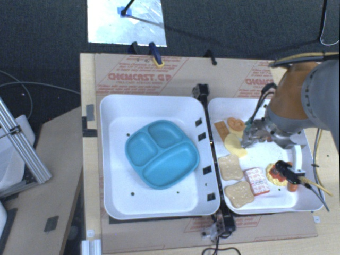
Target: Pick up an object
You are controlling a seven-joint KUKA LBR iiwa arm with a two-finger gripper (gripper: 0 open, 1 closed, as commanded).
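Observation:
The right bin [249, 105] holds toy food: a yellow round piece [234, 144], an orange slice [236, 124], an orange cracker [221, 128], two bread slices [231, 167] [239, 193], a red-and-white packet [257, 180] and a red-yellow item [278, 174]. My gripper [249, 137] reaches in from the right and hangs low over the bin, right beside the yellow piece's right edge. The grey arm with its orange band [289, 97] covers the bin's upper right part.
The left bin [114, 121] carries a blue divided plate [162, 153]. A black divider with clips [208, 142] runs between the bins. Cardboard [143, 73] lies under both. A metal frame [21, 142] stands at the far left.

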